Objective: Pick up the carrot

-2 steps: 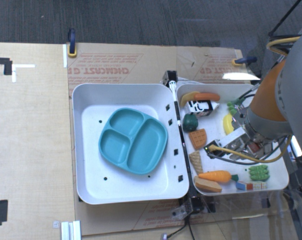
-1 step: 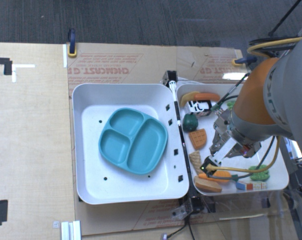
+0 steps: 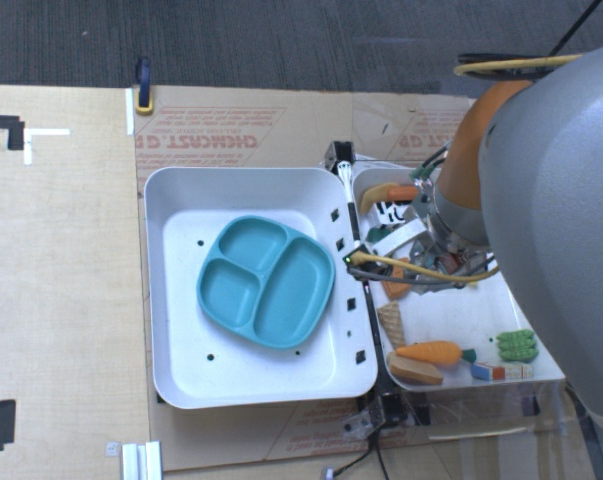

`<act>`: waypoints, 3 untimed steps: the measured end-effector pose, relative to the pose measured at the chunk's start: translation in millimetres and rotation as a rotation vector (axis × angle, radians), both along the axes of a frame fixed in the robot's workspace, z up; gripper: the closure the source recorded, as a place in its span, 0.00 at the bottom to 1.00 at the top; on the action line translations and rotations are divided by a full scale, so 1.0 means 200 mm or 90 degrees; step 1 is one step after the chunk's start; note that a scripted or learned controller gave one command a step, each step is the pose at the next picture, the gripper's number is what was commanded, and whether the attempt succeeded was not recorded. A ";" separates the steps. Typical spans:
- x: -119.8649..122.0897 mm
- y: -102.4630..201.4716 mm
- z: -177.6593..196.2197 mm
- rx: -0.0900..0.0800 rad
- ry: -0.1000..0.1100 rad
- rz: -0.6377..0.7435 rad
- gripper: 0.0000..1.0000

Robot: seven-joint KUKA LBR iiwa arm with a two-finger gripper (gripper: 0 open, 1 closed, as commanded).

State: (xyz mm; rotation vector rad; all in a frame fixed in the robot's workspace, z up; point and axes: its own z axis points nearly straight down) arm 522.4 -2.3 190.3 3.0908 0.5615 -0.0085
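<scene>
The carrot (image 3: 431,352) lies near-side in the right bin (image 3: 461,313), touching a tan wedge (image 3: 415,371). It looks light, stiff and smooth, so I'd pinch across its thick middle. My gripper (image 3: 413,251) hovers farther back; whether it is open or closed I cannot tell.

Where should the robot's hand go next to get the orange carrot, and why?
Probably slide toward the near end of the white bin on the view's right and stop above the orange carrot with the green tip. The gripper hangs over that bin's middle, apart from the carrot, which lies beside a tan bread-like slice.
</scene>
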 end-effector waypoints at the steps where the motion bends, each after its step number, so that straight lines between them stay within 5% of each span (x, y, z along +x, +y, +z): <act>1: 0.29 0.02 0.00 0.000 0.000 -0.064 0.00; 2: 0.29 0.02 0.04 -0.001 0.003 -0.057 1.00; 3: 0.13 0.12 0.58 -0.001 -0.004 -0.102 1.00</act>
